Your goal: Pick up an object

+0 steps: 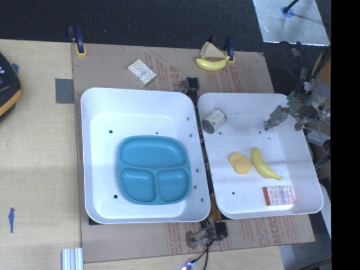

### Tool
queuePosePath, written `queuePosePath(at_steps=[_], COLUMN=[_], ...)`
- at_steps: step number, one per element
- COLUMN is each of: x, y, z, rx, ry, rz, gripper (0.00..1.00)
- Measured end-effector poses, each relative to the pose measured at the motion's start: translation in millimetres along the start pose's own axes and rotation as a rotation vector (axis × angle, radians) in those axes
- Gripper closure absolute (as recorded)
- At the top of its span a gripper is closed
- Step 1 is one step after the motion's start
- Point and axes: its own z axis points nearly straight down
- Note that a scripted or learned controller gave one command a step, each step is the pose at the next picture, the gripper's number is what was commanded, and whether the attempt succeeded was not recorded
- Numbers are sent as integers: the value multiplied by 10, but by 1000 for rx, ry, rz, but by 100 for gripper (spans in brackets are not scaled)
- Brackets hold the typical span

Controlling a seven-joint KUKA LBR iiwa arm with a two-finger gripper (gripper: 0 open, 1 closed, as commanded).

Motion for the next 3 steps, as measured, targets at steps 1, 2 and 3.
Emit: queuePosePath(at_steps=[1, 2, 3], x=[646, 1030, 1017], y=[-163, -440, -584], z=[1096, 1094, 1094], rx=[2, 2, 2], ry=[0, 0, 0], rz=[-2, -1, 0], gripper=[0, 0, 0])
